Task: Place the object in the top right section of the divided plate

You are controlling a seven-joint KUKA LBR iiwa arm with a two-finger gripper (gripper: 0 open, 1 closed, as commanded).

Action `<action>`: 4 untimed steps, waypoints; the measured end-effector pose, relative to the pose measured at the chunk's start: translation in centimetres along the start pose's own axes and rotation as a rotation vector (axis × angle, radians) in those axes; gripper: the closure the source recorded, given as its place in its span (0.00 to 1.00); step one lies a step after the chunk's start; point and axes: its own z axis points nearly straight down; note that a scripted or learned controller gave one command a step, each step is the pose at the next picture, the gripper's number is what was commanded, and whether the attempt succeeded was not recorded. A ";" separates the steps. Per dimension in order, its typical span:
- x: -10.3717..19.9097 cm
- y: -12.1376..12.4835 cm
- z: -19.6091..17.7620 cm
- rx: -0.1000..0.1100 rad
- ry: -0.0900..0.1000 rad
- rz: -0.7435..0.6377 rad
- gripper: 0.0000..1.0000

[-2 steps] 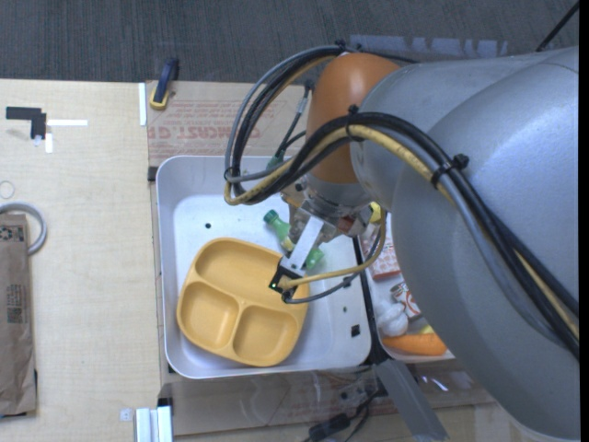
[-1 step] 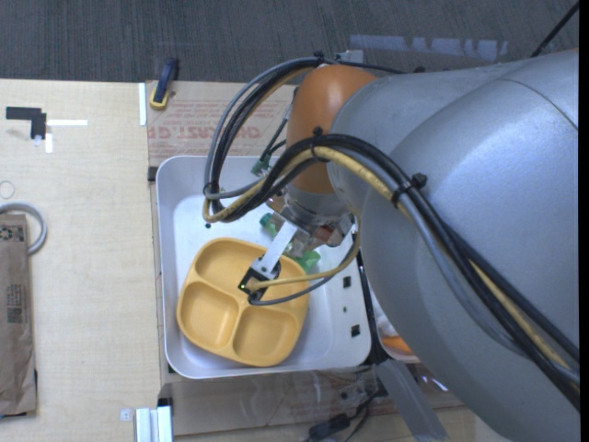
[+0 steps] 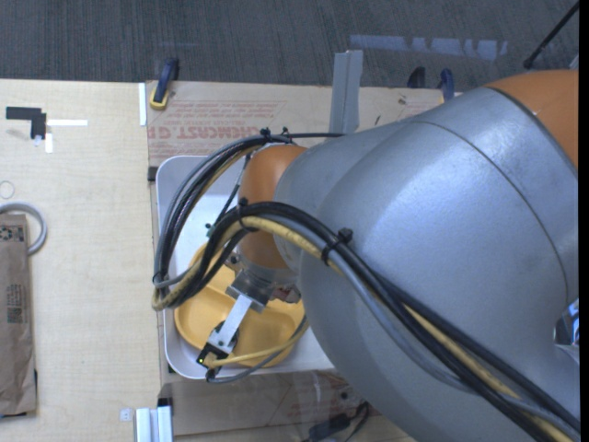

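Arm (image 3: 442, 247): grey bulk with the orange band, reaching in from the right and covering most of the right half of the scene, including whatever lies beneath it there. Posture reads as a steep downward reach into the bin, wrist low over the plate, which would fit a placing move.

Surface (image 3: 83, 247): pale wood on the left, with a brown paper packet (image 3: 17, 311) at the far left edge, well apart from the work and apparently not part of it.

White bin (image 3: 170, 247): shallow, its left wall and near corner visible; it holds the plate.

Divided plate (image 3: 198, 325): yellow, sitting at the near end of the bin. Just the left and near rim are exposed; the dividers and the top right section lie under the wrist.

Cable bundle (image 3: 198, 210): black and yellow lines looping from the arm down across the plate, slack enough to follow the wrist.

Claw (image 3: 262, 288): buried beneath wrist and cables, directly over the plate. Cannot tell its state.

Object: cannot locate it; judged to be under the wrist, carried or already dropped.
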 end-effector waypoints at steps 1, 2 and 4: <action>3.3 3.2 1.5 0.016 -0.010 -0.319 1.00; 5.1 5.6 1.5 0.021 -0.015 -0.041 1.00; 9.7 12.4 -3.2 0.011 -0.015 0.582 1.00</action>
